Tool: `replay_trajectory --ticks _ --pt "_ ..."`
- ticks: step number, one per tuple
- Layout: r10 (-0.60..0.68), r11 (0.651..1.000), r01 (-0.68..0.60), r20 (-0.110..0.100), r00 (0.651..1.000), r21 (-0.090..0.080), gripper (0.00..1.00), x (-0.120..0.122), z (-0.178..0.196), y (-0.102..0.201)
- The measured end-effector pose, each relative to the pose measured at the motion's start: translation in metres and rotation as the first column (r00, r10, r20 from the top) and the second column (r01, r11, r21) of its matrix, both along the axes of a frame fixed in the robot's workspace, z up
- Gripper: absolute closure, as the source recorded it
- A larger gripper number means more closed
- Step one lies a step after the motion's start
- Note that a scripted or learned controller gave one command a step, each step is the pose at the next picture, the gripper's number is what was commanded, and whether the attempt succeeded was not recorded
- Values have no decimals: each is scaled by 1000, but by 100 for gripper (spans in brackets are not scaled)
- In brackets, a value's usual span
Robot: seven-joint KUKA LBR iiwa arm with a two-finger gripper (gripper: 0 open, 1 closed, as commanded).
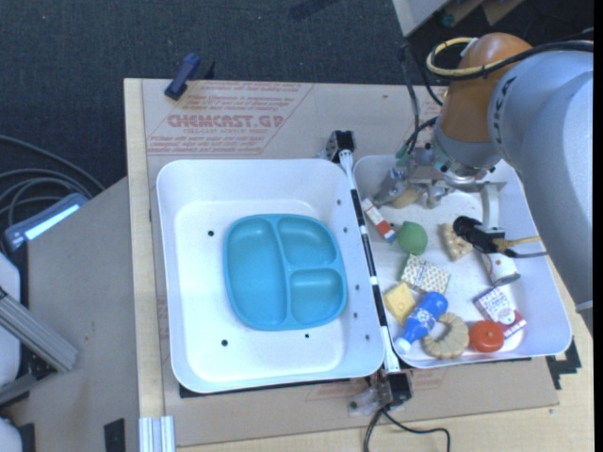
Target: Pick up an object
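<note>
Arm: the grey arm (542,92) reaches in from the right and is down over the far end of the right bin (551,299).
End effector: the end effector (415,185) sits low in that bin's far left corner; open or closed, the view can't settle it.
At the end effector: a small tan piece (407,197) is right beneath it, and whether it is gripped is unclear.
Near pick options: a white tube with a red cap (379,222) lies along the left wall, with a green ball (412,237) just beside it.
Middle of bin: checkered packet (425,275), yellow block (399,301), blue-and-white bottle (424,316).
Near end: ring doughnut (447,337), with a red-orange round piece (486,337) just beside it.
Left bin: the left bin (188,252) carries a blue divided plate (285,271), lying flat.
Surface: the surface (236,121) is a printed board under both bins.
</note>
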State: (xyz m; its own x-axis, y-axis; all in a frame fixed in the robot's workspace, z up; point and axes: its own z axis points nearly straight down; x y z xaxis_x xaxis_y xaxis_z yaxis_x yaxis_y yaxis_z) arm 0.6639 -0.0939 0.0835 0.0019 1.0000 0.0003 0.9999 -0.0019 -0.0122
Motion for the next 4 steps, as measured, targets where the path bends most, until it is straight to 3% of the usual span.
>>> replay_trajectory --ticks 1,2,3,4 --pt "-1 1000 1 1 1000 0 0 0 0 -4" --pt "-3 1000 3 -17 1000 3 100 -3 8 -4" --pt "4 1000 -4 16 1000 -1 100 -32 216 41" --pt "3 1000 -3 13 1000 0 0 -33 214 41"
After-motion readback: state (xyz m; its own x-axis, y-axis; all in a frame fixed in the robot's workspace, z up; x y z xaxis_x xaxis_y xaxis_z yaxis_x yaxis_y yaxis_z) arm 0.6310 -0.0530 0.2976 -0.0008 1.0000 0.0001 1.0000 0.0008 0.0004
